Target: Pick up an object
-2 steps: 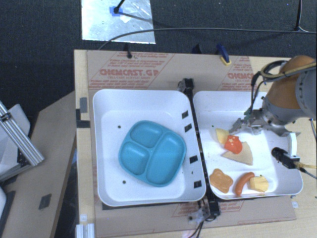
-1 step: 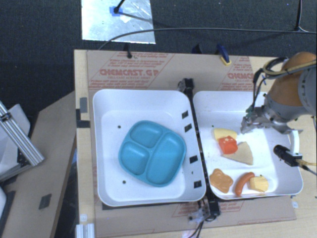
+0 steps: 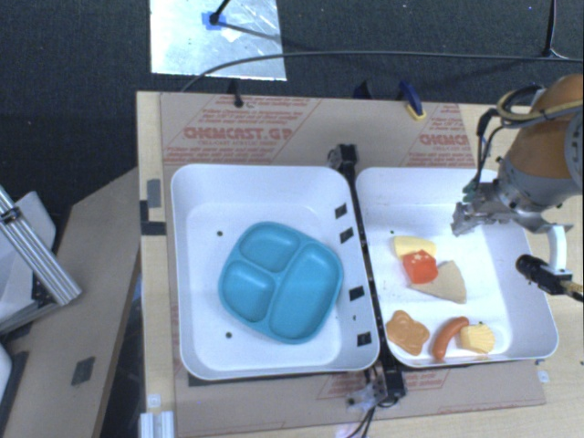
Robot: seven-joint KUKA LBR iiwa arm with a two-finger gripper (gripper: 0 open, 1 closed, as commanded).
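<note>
the blue tray (image 3: 278,281) sits alone in the left bin (image 3: 196,245), out of the way. the food pieces, the red block (image 3: 421,266) among them, crowd the right bin (image 3: 529,336). the gripper (image 3: 467,214) hovers just above them, maybe lining up; i cannot tell its state.

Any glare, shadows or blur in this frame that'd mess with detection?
Camera view: foil sheet at the top glares brightly; white bins are evenly lit with only soft shadows along their walls; blue tray and the food pieces read sharp, with the sausage slightly shiny; the gripper looks a bit soft.
</note>
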